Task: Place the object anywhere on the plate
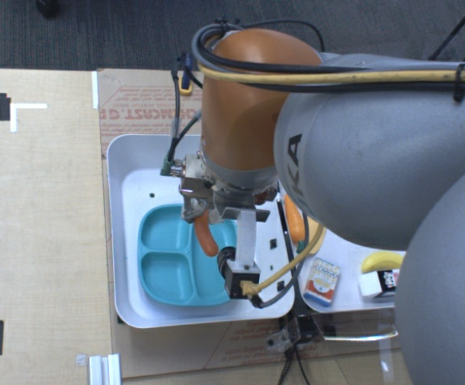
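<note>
- The worktop (32, 239) is pale wood, and a sheet of brown cardboard (140, 107) lies on it under the two bins
- Nearest the camera, at the lower edge of the cardboard, a bundle of black cables (293, 339) runs off below the bins
- The left white bin (124, 295) holds the plate (168, 267), a teal tray with several compartments, resting flat on the bin floor
- Right of the plate, in the neighbouring bin (353, 255), lie a small blue and white packet (322, 281), a yellow banana-shaped item (383, 261) with a white and black block (379, 283) just beside it, and an orange carrot-like piece (294, 217) partly hidden by the arm
- The hand (203, 219) hangs over the plate's upper right corner; its fingers seem closed on the orange sausage-shaped object (206, 237), whose upper end sits between them
- That object tilts down and to the right over the plate's right-hand compartment; whether its lower end touches the plate I cannot tell
- A black and white bracket (240, 267) with a yellow hose hangs from the wrist, covering the plate's right edge
- Farthest, the orange band (248, 95) and grey arm (377, 151) fill the upper right, beyond the plate
</note>
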### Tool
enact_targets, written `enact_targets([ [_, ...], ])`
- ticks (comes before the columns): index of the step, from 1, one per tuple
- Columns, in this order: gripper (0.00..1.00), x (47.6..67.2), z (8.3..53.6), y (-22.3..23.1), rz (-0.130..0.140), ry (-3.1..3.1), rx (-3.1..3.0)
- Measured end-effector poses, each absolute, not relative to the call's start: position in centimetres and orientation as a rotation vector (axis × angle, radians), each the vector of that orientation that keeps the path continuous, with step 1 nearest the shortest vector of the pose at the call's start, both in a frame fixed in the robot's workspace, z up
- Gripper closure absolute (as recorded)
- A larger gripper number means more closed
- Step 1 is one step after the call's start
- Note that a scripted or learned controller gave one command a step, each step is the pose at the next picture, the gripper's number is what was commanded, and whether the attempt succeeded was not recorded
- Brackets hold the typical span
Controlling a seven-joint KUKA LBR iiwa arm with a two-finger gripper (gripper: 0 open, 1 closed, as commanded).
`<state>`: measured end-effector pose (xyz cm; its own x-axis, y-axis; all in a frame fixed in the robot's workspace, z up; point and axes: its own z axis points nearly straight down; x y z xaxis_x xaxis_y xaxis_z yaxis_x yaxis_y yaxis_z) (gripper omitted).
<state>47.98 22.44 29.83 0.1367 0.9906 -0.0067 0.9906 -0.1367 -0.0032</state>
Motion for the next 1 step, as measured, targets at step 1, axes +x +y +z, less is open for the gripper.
enact_targets([
  [1, 1.00, 47.79, 24.05, 22.92, -0.021, 1.691, 2.647],
])
